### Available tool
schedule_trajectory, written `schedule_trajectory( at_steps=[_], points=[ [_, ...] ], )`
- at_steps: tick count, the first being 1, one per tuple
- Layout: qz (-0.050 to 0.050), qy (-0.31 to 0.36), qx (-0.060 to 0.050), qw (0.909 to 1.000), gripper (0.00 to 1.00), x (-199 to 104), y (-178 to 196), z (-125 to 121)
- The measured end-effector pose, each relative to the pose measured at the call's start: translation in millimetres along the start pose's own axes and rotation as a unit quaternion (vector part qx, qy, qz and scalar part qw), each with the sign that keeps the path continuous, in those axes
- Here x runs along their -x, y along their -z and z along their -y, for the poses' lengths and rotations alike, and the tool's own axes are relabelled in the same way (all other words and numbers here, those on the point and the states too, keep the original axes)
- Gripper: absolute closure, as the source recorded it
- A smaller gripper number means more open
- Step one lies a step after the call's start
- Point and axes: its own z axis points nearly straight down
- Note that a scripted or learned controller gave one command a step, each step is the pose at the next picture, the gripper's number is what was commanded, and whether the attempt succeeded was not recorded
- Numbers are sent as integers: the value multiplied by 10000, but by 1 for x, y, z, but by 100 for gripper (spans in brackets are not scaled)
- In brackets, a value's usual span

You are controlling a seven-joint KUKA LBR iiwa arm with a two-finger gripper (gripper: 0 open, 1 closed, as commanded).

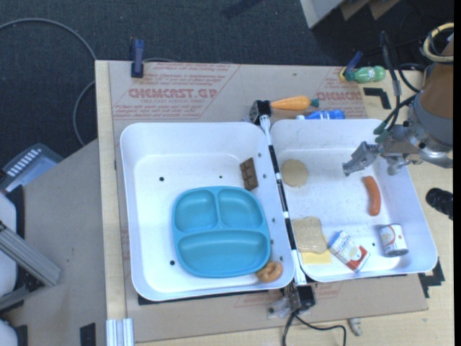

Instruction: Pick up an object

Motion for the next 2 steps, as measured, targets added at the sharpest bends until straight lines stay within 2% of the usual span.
schedule_trajectory(
  at_steps=[1,2],
  points=[
    [8,-4,6,10000,0,81,-50,-44],
    [-17,11,-2,10000,0,84,-163,-43]
  ],
)
